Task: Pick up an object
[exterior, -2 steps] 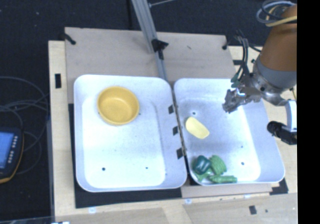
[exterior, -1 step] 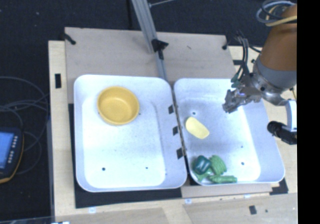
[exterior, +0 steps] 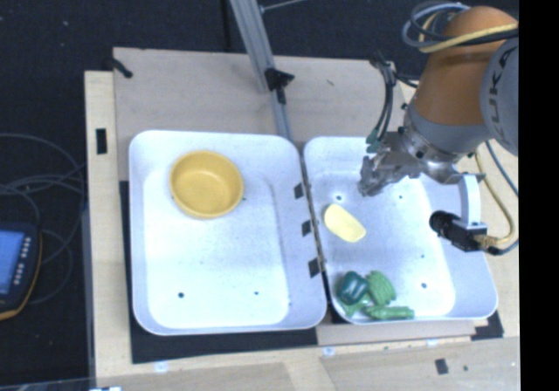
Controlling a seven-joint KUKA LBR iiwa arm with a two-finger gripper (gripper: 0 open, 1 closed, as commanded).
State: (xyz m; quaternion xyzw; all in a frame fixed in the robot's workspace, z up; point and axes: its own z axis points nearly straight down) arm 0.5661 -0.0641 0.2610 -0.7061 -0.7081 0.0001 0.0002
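Bench (exterior: 201, 92): pale wood top, bearing two shallow white bins side by side, their inner rims touching along a row of dark clips. Left bin (exterior: 218, 293): holds one yellow bowl (exterior: 207, 183), round, upright, open side up, sitting in the bin's upper left part, apart from all walls. Right bin (exterior: 437, 284): holds three items. First, a pale yellow block (exterior: 344, 223), oblong with rounded corners, lying flat near the bin's left wall, roughly midway along it. Second, a dark green piece (exterior: 353, 288), blocky, lying near the bin's lower edge. Third, a lighter green piece (exterior: 383, 293), lumpy and elongated, touching the dark green piece on its right side and running along the lower rim; exact kind cannot be told. Arm (exterior: 454, 75): grey with an orange band, entering from the right and leaning over the upper part of the right bin. Gripper (exterior: 374, 180): dark, pointing down into the right bin's upper left area, just above and to the right of the yellow block, apart from it, and well apart from the green pieces. Nothing is seen between its tips; whether it is spread or closed cannot be told. Metal pole (exterior: 253, 31): grey, slanting across the bench's upper part toward the bins' shared rim.
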